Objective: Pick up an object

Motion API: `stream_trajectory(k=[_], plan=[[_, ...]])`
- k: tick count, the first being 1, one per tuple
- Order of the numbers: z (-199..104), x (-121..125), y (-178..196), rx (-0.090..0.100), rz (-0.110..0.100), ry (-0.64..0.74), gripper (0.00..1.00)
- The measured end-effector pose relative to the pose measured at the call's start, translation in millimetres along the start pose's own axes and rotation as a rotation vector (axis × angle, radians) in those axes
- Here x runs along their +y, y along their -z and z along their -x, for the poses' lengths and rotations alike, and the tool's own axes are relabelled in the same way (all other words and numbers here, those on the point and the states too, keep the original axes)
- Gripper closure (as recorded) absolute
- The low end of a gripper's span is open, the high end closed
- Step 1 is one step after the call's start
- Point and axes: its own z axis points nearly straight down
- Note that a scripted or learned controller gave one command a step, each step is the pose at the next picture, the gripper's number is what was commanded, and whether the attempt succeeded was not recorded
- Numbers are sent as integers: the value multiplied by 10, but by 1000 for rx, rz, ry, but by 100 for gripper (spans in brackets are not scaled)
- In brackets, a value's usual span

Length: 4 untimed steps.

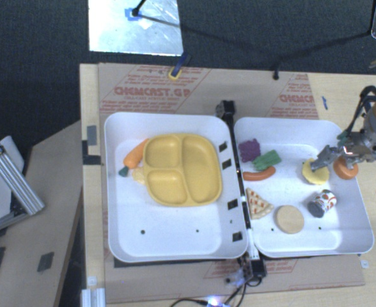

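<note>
Arm comes in from 3 o'clock; gripper (320,161) sits low over the right bin (303,130), at the bin's 3 o'clock side, fingertips right on top of a yellow round piece (316,173); can't tell if the claw is open or closed, nor if it grips anything. Just beside it at 3 o'clock, an orange piece (347,169) by the bin wall. At 6 o'clock from the yellow piece, a small red-and-white can-like toy (322,202); at its 8 o'clock, a tan round cookie (289,219). Pizza slice (259,204) near the bin's left wall; above it a red sausage (259,173), green piece (266,159) touching it, purple piece (249,149) at 11 o'clock of that. Left bin (169,242) holds a yellow divided plate (180,169), w/ a carrot (135,153) at its 9 o'clock edge.
</note>
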Motion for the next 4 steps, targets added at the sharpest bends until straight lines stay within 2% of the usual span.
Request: stream_trajectory(k=[1,3,4], plan=[[-4,32,70,-3,12,3,0],[-38,116,-745,-4,15,3,0],[-32,135,-738,-6,22,3,0]])
